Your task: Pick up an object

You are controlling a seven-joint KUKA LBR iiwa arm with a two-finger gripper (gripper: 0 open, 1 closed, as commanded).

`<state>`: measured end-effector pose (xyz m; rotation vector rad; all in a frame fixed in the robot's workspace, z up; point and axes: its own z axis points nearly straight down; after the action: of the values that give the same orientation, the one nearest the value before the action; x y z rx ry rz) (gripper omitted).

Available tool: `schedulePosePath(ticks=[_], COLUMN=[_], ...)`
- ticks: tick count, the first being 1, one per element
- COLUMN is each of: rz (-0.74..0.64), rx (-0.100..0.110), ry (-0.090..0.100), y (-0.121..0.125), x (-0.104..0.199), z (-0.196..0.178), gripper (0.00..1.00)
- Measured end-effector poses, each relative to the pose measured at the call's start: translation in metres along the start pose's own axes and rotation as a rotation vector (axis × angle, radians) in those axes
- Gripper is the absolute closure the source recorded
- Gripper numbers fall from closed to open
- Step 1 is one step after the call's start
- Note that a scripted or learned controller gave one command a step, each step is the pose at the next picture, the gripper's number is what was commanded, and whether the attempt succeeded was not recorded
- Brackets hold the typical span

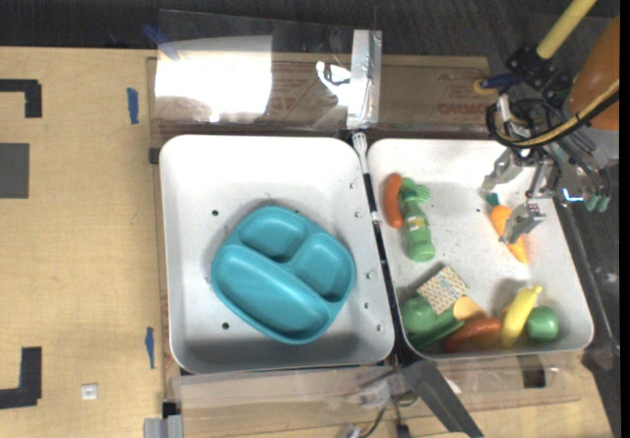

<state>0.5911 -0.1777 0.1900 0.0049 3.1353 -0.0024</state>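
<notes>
Orange carrot-like toy (513,232) lies near the right bin's (463,170) far right side — just beneath the gripper (515,198), whose fingers stand apart around its upper end, not visibly clamped. Left bin (197,170) holds a teal divided plate (283,272).

tray (283,274) in left bin (197,170) | bottle (416,221) in right bin (443,156)

bright overhead light; glare whitens the clear sheet (212,82) behind my bins, soft shadows, slightly grainy everywhere.
</notes>
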Motion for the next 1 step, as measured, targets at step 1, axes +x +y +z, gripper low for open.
schedulePosePath(ticks=[1], rz=[-0.072], rx=[0.003], ry=[-0.009], y=[-0.0422], x=[-0.0543], z=[0.0995], gripper=[0.00])
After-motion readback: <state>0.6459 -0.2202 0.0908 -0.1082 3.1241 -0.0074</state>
